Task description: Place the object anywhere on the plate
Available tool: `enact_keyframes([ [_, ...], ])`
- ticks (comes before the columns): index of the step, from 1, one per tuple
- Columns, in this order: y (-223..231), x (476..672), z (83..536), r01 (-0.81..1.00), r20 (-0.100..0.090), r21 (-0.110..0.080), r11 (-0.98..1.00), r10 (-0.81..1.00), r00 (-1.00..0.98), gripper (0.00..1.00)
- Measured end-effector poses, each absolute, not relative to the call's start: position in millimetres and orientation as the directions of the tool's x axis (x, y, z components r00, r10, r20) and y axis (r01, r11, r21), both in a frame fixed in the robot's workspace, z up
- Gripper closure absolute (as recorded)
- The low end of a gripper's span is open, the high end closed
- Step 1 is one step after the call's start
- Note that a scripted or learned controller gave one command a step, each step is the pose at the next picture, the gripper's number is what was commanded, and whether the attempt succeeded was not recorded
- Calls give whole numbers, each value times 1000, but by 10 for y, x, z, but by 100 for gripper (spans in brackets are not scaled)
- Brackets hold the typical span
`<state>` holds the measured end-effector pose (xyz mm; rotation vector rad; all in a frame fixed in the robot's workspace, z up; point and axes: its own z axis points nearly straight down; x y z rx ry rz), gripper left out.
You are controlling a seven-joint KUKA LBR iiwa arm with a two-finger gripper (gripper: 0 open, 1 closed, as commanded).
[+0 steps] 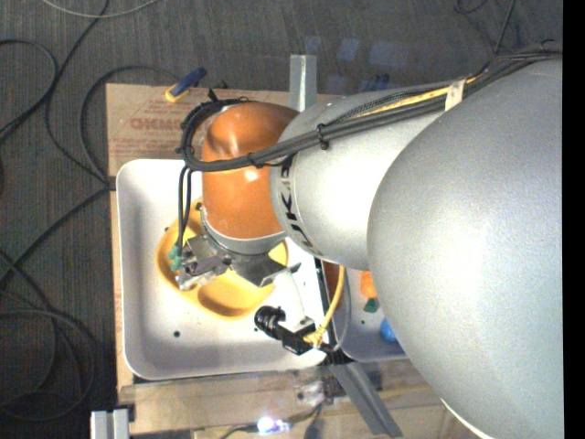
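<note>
Over the white bin (146, 337) and yellow plate (224, 298) on the cardboard-topped bench (137, 131), the gripper's (187, 268) grip state cannot be told.

Bright even light, soft shadows, slight blur

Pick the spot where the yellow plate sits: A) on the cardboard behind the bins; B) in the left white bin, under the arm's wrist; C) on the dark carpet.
B: the yellow plate lies on the floor of the left white bin, partly covered by the arm's wrist.
</note>
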<state>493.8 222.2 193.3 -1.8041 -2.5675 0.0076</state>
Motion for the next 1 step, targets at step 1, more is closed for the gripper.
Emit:
enact_keyframes([
  [1,2013,5906,2451,984,-5,-2,178,984,-178,100],
])
